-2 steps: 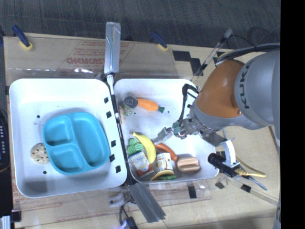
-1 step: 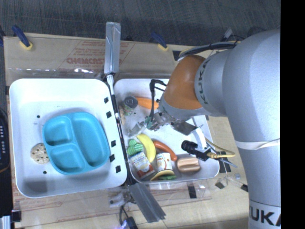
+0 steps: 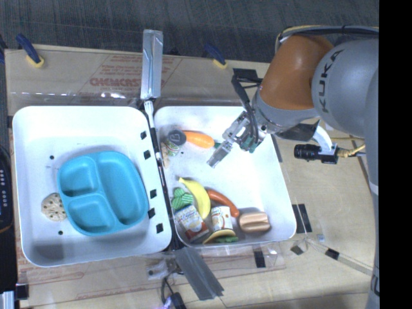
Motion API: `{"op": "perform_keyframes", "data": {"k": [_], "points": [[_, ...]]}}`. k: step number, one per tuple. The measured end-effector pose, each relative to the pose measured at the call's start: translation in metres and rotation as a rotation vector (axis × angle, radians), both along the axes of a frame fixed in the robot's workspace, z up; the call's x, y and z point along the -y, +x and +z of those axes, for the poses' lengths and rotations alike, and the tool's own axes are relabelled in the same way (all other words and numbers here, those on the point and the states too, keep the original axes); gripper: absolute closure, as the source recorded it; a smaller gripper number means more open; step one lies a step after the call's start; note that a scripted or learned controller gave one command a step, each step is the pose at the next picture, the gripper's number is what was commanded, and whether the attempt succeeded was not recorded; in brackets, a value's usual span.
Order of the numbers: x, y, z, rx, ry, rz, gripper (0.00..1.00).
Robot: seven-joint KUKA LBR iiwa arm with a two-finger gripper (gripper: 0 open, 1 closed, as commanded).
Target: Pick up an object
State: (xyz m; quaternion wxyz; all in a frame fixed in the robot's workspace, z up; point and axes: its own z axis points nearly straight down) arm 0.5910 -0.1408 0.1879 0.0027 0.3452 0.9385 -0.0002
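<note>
You had the tool (image 3: 226, 145) hanging empty, fingers parted, just beside the carrot (image 3: 197, 140): light, stiff, probably slick, so grip across its thick middle.

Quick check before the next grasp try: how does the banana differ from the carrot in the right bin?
The banana is yellow and curved; the carrot is orange and straight. The banana sits packed among other items in the near pile, touching its neighbours, while the carrot lies apart near the far wall, with bare floor on most sides. The carrot lies closer to the gripper. Both are long toy foods in the right bin.
</note>
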Motion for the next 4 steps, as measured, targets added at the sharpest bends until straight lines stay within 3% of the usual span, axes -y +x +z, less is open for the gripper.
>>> {"op": "perform_keyframes", "data": {"k": [1, 2, 3, 4], "points": [[0.016, 0.000, 0.018, -0.002, 0.000, 0.209, 0.00], [-0.033, 0.033, -0.094, -0.012, 0.004, -0.028, 0.00], [-0.026, 0.053, -0.096, -0.024, 0.005, -0.398, 0.00], [-0.012, -0.089, -0.096, -0.008, 0.003, -0.294, 0.00]]}}
